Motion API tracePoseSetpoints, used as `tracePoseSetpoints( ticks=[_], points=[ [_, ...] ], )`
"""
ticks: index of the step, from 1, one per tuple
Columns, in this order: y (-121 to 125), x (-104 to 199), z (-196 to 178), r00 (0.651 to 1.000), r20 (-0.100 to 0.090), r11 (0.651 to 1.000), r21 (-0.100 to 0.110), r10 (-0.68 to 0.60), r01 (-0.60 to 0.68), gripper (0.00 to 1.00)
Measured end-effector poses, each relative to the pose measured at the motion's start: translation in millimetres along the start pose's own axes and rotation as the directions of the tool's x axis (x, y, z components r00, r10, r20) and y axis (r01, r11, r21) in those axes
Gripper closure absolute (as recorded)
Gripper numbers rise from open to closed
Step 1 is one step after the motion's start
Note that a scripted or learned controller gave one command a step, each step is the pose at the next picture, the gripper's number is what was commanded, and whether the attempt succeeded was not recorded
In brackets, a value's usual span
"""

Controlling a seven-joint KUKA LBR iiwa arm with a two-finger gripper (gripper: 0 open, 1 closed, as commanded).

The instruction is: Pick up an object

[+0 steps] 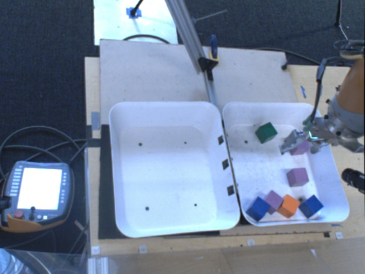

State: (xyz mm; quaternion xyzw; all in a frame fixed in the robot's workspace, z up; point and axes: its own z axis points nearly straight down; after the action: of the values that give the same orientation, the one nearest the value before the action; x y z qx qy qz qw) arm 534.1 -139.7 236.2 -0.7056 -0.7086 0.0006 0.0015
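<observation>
Blocks, 7 of them, lie in the right bin (342,201) at the right of the frame; largest in the scene is the pale bench (154,73), spanning the middle of the frame, with dark carpet around it; the left bin (122,119) sits at lower centre, touching the right bin along a shared edge; a metal pole (183,24) slants down from the top centre to a clamp at the bench's far side; the arm (353,104) enters at the right edge, grey and orange; a teach pendant (37,196) with a bright screen rests at the lower left, cables looping round it. The gripper (296,141) hangs over the upper right part of the right bin, directly above a purple block (300,148), which shows partly beneath it; whether the fingers are spread or closed, or have hold of that block, I cannot tell. A green block (266,132) lies just left of the gripper; another purple block (297,176) lies below it, apart; along the bin's lower edge sit a blue block (258,208), a lilac block (274,200), an orange block (288,205) and a second blue block (311,206), the first 3 touching.
</observation>
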Motion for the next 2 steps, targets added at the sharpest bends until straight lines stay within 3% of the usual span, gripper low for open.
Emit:
tracePoseSetpoints(
  ticks=[1,2],
  points=[
    [0.8,0.0,-2.0,1.0,0.001,1.0,-0.004,0.001,-0.001,0.0],
    [-7.5,-2.3,44.6,1.0,0.0,1.0,0.0,0.003,-0.003,0.0]
  ],
)
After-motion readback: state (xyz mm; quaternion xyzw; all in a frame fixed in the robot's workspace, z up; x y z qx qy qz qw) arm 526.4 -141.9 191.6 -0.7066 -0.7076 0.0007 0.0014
